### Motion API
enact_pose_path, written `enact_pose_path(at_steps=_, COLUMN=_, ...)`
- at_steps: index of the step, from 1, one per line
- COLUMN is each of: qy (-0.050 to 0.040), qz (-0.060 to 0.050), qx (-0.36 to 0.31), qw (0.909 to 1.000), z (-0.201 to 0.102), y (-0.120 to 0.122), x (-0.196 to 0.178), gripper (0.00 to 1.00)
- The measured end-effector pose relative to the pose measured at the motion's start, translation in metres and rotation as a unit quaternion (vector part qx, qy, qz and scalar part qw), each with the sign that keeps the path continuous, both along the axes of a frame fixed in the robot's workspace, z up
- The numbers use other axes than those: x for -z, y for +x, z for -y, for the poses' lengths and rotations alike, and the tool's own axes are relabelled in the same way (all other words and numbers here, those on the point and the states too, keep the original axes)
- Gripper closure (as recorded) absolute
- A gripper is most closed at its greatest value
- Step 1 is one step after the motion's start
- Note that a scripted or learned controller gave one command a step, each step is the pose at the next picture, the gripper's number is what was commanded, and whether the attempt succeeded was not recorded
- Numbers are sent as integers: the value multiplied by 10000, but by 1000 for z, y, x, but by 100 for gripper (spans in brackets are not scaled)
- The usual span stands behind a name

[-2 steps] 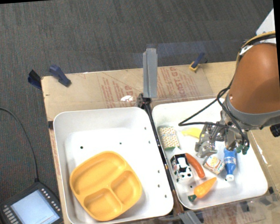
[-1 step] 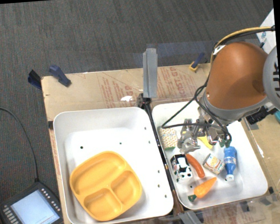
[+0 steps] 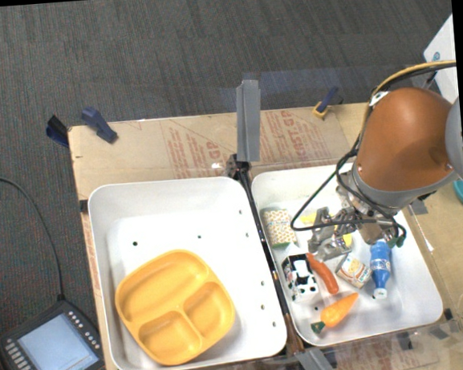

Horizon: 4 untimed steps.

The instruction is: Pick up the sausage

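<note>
The sausage [image 3: 323, 274], a short reddish-orange link, lies slanted on the floor of the right bin [image 3: 423, 304], with a black-and-white cow toy [image 3: 302, 277] just to its left and a small round packet [image 3: 354, 270] just to its right. A toy carrot [image 3: 336, 312] lies below it, nearer the front wall, and a blue bottle [image 3: 380, 266] rests further right. A pale cup [image 3: 278, 226] sits near the bin's left wall. The arm [image 3: 401, 145], with its broad orange band, reaches in from the right, and the gripper [image 3: 330, 240] hangs low over the bin just above the sausage's upper end. From this angle it is not possible to tell how far apart it stands or whether it has hold of anything. In the left bin [image 3: 109, 207] a yellow divided plate [image 3: 174, 306] lies flat. Both bins sit on the counter [image 3: 172, 149].
</note>
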<state>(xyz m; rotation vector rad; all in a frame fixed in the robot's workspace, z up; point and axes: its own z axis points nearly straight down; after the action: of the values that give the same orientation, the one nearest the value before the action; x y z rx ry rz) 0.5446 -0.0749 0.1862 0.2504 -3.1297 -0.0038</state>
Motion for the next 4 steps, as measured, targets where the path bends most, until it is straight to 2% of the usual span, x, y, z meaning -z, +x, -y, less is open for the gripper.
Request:
enact_pose_path(at_steps=1, qy=4, qz=17, qx=-1050, qw=9945, z=55, y=22, x=45, gripper=100)
enact_pose_path(at_steps=2, qy=9, qz=17, qx=-2168, qw=9762, z=22, y=-23, x=-24, gripper=100)
enact_pose_path(at_steps=3, qy=8, qz=14, qx=-2675, qw=9636, z=-63, y=-61, x=-40, gripper=100)
enact_pose_path(at_steps=4, qy=14, qz=16, qx=-3596, qw=9331, z=-15, y=-28, x=-13, gripper=100)
